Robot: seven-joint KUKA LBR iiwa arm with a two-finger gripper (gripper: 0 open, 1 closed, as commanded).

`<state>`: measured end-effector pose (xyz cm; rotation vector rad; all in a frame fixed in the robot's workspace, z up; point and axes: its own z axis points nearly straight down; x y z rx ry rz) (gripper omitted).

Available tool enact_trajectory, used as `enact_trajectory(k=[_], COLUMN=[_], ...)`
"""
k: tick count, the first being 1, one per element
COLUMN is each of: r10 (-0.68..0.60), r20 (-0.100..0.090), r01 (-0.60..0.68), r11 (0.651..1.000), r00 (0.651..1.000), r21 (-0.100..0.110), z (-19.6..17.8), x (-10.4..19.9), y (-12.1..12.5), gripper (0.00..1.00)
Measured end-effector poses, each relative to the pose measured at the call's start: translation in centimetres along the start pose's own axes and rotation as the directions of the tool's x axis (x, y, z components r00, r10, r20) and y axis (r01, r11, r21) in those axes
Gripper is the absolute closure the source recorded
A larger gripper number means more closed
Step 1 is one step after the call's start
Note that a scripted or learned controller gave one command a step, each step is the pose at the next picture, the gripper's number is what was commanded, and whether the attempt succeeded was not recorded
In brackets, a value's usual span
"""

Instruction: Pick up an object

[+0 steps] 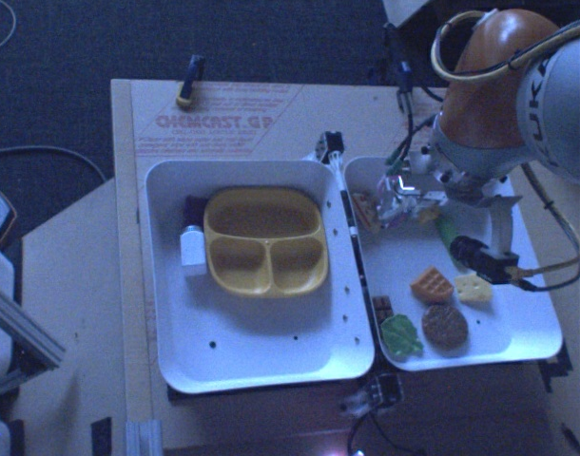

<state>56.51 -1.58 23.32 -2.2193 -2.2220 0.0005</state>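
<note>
Camera view from above, in dim bluish light: no single object is named for picking, so the candidates are the small play-food pieces lying loose in the right white bin (pixel 547 335). Along its near side sit a green leafy piece (pixel 399 334), a round brown patty-like piece (pixel 445 326), an orange waffle-textured piece (pixel 432 284) and a pale yellow wedge like cheese (pixel 474 289), close together but mostly apart, which should leave room for fingers around each. A small dark block (pixel 383 306) lies by the bin's left wall, and something orange-striped (pixel 364 209) rests at the far left corner; a green item (pixel 447 228) shows just beside the arm. The tool (pixel 396 196) hangs low over the far left part of this bin, near the striped thing, and the arm's orange band (pixel 494 46) sits above it; whether the fingers are spread or closed cannot be told, and nothing can be seen between them. Judging by its position, it is set for a try at that corner, not at the near cluster. The left white bin (pixel 176 350) holds a yellow divided plate (pixel 266 240), flat and upright, with a small white bottle (pixel 193 247) touching its left edge. Both bins rest side by side on a tan board printed with red lettering (pixel 214 122), which covers the surface.
</note>
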Motion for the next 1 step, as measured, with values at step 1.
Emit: enact_trajectory(k=[1], r10=[0.002], r20=[0.0], r01=[-0.002], r11=[1.0], r00=[1.0], r21=[0.003], z=[1.59], x=[-0.08], y=[-0.42], gripper=[1.0])
